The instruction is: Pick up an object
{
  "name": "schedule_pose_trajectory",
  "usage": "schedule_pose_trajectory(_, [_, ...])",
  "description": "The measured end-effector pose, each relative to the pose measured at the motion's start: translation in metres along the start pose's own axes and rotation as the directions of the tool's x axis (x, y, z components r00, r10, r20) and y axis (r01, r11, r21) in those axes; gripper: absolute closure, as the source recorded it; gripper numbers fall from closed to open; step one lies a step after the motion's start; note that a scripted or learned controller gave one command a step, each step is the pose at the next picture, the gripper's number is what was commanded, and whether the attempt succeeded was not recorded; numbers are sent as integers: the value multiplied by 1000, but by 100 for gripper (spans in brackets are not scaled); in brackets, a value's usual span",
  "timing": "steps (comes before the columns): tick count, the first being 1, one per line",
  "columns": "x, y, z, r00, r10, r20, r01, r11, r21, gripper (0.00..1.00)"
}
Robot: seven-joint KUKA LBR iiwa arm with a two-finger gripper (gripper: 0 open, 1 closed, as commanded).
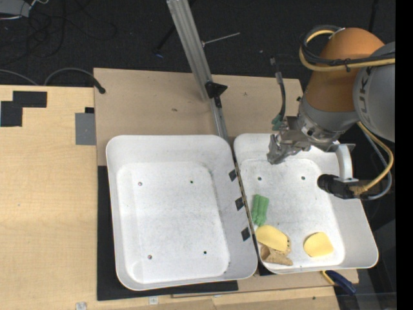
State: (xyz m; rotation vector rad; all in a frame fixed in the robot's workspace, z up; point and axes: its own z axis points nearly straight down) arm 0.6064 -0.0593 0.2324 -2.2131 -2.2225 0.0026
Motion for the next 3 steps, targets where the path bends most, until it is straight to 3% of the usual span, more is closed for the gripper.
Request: schedule_pose_trajectory(3, [146,17,11,1000,0,1,0,1000,-2,100])
